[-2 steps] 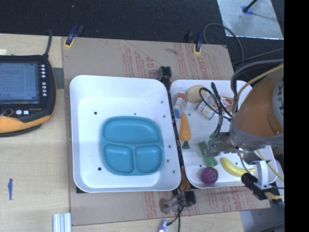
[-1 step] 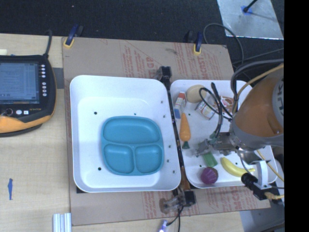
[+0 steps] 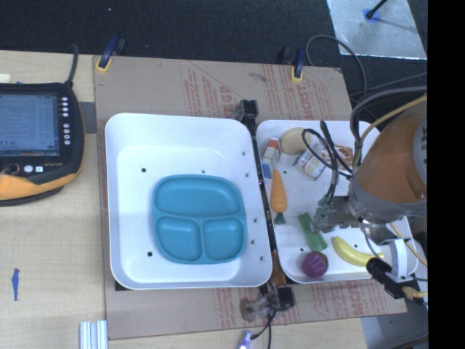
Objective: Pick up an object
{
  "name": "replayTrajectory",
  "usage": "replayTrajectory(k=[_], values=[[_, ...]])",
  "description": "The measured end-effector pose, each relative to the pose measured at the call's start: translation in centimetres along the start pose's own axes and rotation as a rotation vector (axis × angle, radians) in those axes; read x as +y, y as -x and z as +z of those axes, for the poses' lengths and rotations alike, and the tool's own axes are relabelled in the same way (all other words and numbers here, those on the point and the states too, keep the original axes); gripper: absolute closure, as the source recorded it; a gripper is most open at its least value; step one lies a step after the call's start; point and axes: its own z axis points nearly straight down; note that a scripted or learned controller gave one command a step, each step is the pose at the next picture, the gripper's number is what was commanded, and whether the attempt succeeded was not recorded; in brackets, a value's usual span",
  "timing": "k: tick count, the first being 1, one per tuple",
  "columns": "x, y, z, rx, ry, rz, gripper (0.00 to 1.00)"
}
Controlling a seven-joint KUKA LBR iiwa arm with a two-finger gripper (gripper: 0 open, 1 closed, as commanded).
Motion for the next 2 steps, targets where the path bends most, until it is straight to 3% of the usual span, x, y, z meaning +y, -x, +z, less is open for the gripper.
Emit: replayTrajectory(k=[1,2], values=[[0.0,0.0,0.0,0.000,0.000,0.000,0.00],[-0.3,1.3,4.0,0.011,-0.005,0.015,0.00]])
